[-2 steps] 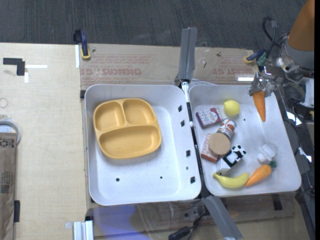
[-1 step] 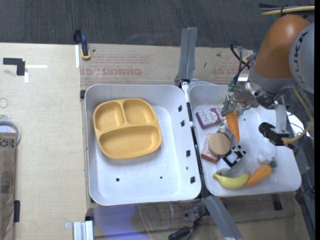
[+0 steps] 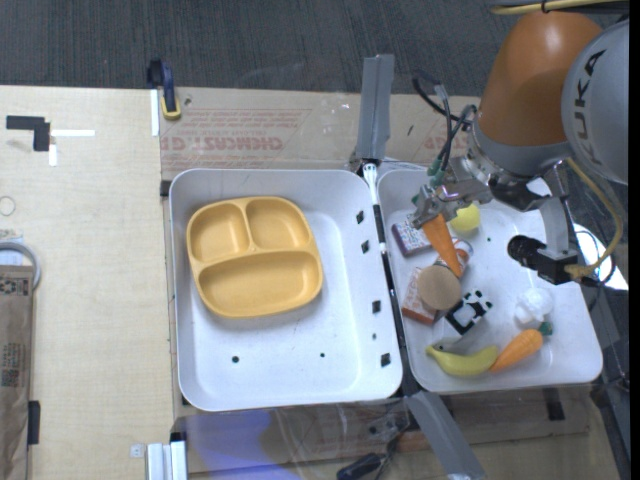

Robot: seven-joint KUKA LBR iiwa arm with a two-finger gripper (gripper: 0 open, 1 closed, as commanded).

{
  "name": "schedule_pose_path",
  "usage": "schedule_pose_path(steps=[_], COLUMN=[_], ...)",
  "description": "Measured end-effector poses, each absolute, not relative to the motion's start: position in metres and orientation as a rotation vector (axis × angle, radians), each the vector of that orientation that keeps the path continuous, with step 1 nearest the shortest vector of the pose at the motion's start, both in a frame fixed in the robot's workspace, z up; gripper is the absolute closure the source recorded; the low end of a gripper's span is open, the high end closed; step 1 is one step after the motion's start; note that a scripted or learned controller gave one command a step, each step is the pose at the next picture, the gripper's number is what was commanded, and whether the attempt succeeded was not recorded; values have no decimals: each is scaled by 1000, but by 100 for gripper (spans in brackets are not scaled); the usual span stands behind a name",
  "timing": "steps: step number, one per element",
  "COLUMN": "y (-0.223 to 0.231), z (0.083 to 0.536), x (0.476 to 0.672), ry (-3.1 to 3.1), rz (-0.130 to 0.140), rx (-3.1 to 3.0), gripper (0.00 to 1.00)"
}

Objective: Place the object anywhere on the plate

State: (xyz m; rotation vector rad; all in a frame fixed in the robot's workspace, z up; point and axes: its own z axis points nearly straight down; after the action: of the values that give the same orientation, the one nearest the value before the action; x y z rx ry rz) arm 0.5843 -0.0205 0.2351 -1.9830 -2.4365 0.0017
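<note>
A yellow divided plate [image 3: 255, 255] lies in the upper left part of the left bin [image 3: 290, 368]. My gripper [image 3: 437, 204] hangs low over the back of the right bin [image 3: 580, 363], right at the upper end of an orange carrot [image 3: 445, 243] that lies slanted on the bin floor. The gripper's body hides the carrot's top, so whether it touches the carrot is unclear.
The right bin also holds a small reddish box [image 3: 409, 238], a yellow piece [image 3: 465, 217], a tan round object [image 3: 438, 288], a black-and-white toy [image 3: 468, 312], a banana [image 3: 462, 360], a second carrot [image 3: 520, 347] and a white lump [image 3: 533, 306]. A ridge [image 3: 385, 268] divides the bins.
</note>
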Motion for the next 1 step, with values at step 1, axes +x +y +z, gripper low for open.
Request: schedule_pose_path(steps=[1], y=[39], z=[190], x=[527], ry=[-2536], rz=[5], rx=[-1848], gripper=[100])
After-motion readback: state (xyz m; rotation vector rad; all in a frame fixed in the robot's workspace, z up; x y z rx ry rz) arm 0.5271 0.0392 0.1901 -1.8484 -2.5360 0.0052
